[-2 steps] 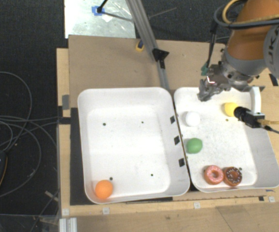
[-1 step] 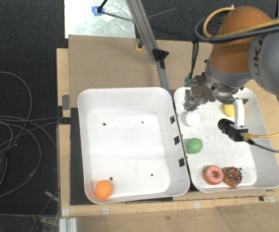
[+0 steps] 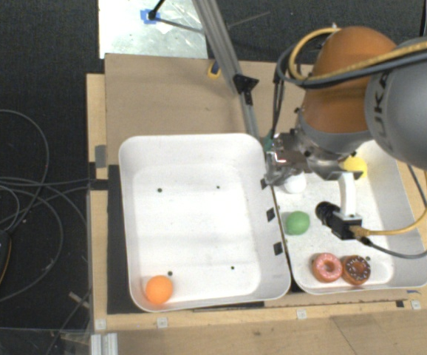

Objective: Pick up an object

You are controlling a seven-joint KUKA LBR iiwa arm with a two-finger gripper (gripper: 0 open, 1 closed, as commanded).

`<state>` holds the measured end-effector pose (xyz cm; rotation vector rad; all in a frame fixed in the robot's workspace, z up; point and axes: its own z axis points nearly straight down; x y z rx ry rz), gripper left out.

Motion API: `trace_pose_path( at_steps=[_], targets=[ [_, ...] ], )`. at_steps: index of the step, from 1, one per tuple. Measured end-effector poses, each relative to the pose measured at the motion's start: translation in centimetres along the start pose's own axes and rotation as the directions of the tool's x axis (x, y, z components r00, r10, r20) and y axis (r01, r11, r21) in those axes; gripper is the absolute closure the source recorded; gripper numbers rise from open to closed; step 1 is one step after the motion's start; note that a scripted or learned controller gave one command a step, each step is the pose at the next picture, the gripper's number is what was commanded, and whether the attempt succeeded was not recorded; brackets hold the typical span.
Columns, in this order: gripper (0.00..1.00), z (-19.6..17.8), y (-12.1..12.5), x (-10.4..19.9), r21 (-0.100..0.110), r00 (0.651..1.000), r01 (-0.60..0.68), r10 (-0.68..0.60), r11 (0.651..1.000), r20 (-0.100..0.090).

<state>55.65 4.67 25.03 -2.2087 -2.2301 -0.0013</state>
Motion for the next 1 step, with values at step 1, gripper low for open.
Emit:
trace_pose_path(
  at_steps=[1],
  targets=[
    [1.0,0.27,-4.24,3.82,0.001,1.0,-0.001,0.001,1.0,0.0]
  ],
)
